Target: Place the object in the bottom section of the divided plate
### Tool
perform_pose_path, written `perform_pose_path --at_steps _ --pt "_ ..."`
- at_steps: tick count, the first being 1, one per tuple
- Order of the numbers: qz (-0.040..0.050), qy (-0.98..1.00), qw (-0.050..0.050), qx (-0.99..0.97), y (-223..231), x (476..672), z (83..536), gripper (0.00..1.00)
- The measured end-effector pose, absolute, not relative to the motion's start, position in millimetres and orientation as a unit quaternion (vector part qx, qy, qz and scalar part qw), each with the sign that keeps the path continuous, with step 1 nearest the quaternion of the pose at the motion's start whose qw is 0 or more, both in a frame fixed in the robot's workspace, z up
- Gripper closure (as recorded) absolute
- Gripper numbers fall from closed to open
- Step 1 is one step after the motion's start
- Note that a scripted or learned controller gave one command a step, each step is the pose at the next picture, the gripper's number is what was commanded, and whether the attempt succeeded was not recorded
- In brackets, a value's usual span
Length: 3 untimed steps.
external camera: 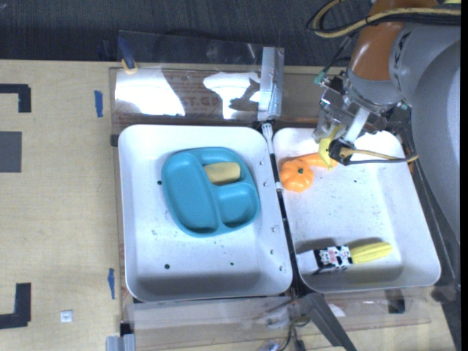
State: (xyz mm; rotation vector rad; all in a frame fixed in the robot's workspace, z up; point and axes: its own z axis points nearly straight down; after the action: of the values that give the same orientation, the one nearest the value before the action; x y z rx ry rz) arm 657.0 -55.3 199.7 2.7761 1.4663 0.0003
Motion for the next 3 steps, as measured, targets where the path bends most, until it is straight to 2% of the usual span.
perform_pose_path --at_steps 1,2,3 --pt "0.0 0.391 0.0 0.92 14 666.4 183 1.0" --pt "0.0014 0.367 -0.001 0.93 122 654.3 211 1.0" --pt "-0.0018 0.259 -0.001 0.966 196 617.4 161 1.0"
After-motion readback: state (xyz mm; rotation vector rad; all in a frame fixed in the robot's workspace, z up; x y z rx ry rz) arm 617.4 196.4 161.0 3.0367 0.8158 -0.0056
